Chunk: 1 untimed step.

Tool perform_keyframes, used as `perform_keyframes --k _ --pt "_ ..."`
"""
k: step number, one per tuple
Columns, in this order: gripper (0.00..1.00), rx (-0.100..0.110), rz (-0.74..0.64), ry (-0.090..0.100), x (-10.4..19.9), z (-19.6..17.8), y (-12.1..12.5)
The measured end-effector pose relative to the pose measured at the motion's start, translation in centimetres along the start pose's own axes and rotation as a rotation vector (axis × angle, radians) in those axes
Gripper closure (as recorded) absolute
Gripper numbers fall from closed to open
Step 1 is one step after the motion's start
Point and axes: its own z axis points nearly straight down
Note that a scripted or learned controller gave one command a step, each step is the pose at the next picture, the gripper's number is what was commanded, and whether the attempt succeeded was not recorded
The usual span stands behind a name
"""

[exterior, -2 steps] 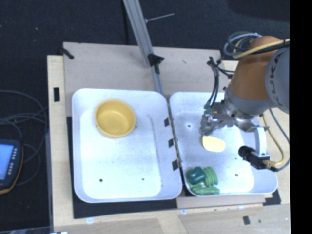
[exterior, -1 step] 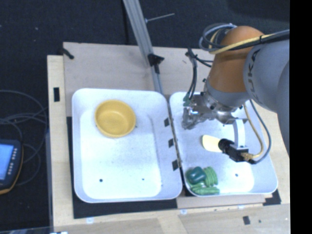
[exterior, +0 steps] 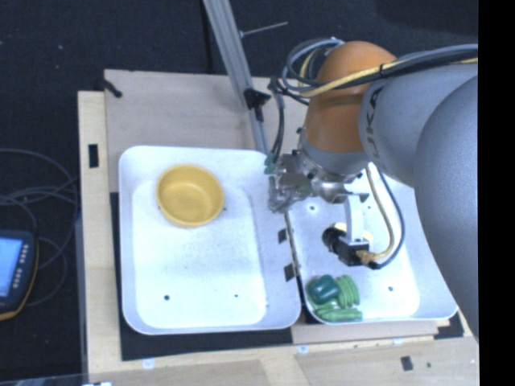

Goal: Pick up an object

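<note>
A yellow bowl (exterior: pixel 190 195) sits upright in the upper part of the left bin (exterior: pixel 153 296). A green object (exterior: pixel 332 294), made of a dark green block and lighter ribbed pieces, lies in the near left corner of the right bin (exterior: pixel 402 296). My gripper (exterior: pixel 283 193) hangs over the upper left corner of the right bin, close to the divide between the bins, well above the green object. The wrist hides what lies beneath it.
A slanted metal rail (exterior: pixel 233 55) rises from behind the bins toward the top of the view. The large grey arm (exterior: pixel 434 127) covers the right bin's far and right side. A handheld device (exterior: pixel 12 268) lies off the bench at left.
</note>
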Motion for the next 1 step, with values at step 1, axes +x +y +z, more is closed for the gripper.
perform_keyframes --k 1 --pt "1.0 -0.001 0.0 0.001 4.58 -1.36 0.85"
